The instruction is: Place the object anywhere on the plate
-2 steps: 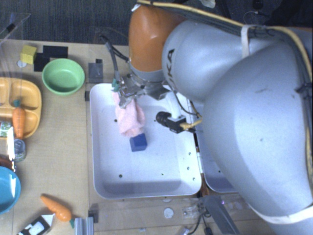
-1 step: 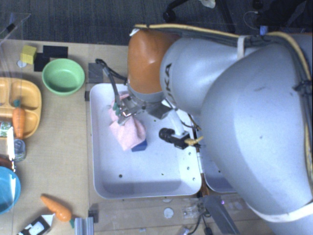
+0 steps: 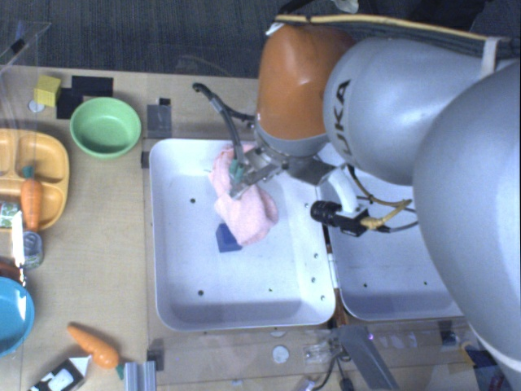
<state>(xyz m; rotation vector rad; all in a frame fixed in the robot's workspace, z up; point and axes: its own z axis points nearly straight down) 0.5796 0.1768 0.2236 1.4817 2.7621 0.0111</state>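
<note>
A crumpled pink cloth [image 3: 248, 213] lies in the left white bin [image 3: 187, 292], toward its back right. My gripper [image 3: 238, 184] reaches down into the cloth's upper part, and its fingers are drawn together with pink fabric bunched on both sides of them. A small blue block [image 3: 227, 240] pokes out from under the cloth's lower left edge. A blue plate [image 3: 11, 318] sits at the far left edge of the bench, partly cut off. A yellow divided plate [image 3: 45, 157] holding a carrot [image 3: 30, 203] lies behind it.
A green bowl [image 3: 105, 126] stands at the back left beside a yellow block [image 3: 47, 90]. A second carrot [image 3: 96, 346] lies at the front left. The right white bin [image 3: 391, 296] is largely covered by the arm.
</note>
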